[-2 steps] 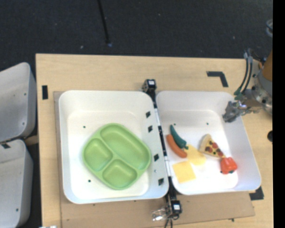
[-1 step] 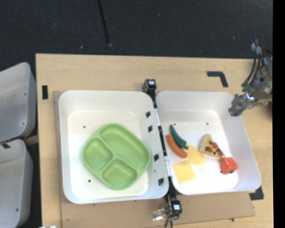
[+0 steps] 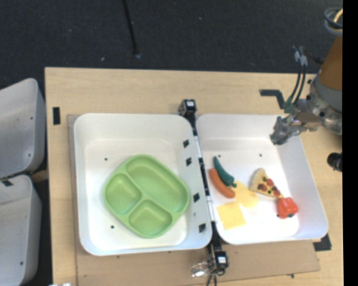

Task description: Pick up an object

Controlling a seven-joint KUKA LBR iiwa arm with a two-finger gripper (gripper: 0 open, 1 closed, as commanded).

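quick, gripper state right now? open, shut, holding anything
Gripper: open or shut cannot be told; it hangs over the far right corner of the right shallow white bin, apart from the toy foods.

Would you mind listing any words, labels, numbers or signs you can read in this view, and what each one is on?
None can be read.
The green tray, pizza slice, yellow squares and red piece are plain.
The small black clips on the bin rims are too small and blurred to show any marking.
The hand shows no label.
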